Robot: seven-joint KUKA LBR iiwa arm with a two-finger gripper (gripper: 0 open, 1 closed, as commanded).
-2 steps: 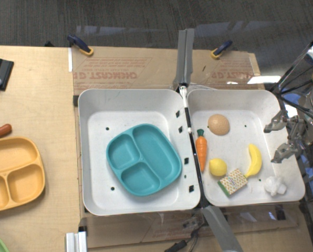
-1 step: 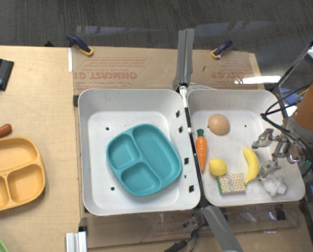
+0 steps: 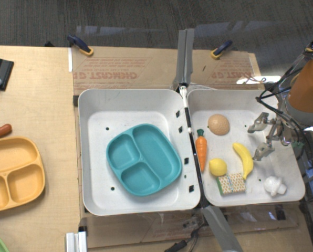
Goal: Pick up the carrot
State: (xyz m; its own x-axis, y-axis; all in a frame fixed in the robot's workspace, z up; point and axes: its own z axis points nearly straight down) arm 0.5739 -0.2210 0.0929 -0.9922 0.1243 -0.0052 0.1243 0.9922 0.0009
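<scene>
Nothing has been picked up yet: the carrot (image 3: 201, 149) lies untouched by the right bin's (image 3: 298, 193) left wall. The gripper (image 3: 263, 137) is held well apart from it, fingers spread and empty.

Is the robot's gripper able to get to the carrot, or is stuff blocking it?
Probably yes. The carrot lies uncovered against the bin's left wall, and the gripper hangs above the same bin. The banana and egg lie between.
</scene>
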